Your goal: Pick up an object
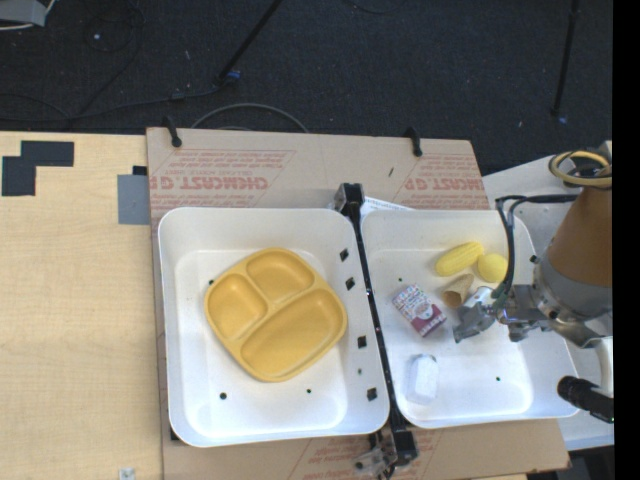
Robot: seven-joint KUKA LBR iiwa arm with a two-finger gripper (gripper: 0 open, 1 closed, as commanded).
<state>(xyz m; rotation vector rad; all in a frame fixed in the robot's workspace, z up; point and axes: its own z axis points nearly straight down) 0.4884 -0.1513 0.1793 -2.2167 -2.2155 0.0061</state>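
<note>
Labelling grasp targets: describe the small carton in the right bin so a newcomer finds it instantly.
Of the two white bins, take the right bin, where the arm reaches in. The small carton lies near its left wall, left of the gripper. It is the only boxy, red-and-white printed item; the corn cob and lemon behind it are yellow, and the white block in front is plain.

We see two white bins: the left bin (pixel 190 268) holds a mustard-yellow divided plate (pixel 276 313). In the right bin (pixel 520 393), near its far edge, lie a bright yellow corn cob (pixel 458 258) and a yellow ball (pixel 491 266), a pink-and-white printed packet (pixel 419 310), and a white block (pixel 424 377) toward the near edge.
</note>
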